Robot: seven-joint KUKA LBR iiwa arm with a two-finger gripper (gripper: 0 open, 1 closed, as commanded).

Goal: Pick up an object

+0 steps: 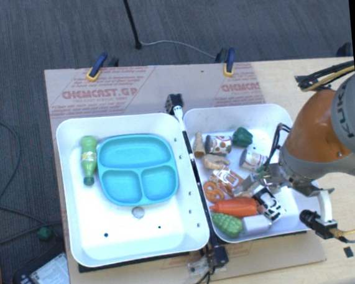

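My gripper point(264, 193) hangs low in the right bin point(274, 111), reaching in from the right under the orange-banded wrist point(317, 134). Its tip is just right of an orange carrot point(236, 207) and close to a printed snack packet point(230, 180). Around it lie a pretzel point(211, 191), a bumpy green vegetable point(228, 225), a small silver can point(251, 159), a dark green pepper point(242, 136), a red-and-white cup point(222, 143) and a tan piece point(215, 161). Nothing can be seen held.
The left bin point(77, 198) holds a blue divided plate point(136, 168), a green bottle point(89, 159) lying along its left side and a small grey disc point(137, 212). A white block point(258, 223) lies at the right bin's front edge. Clamps point(228, 61) hold the cardboard base.
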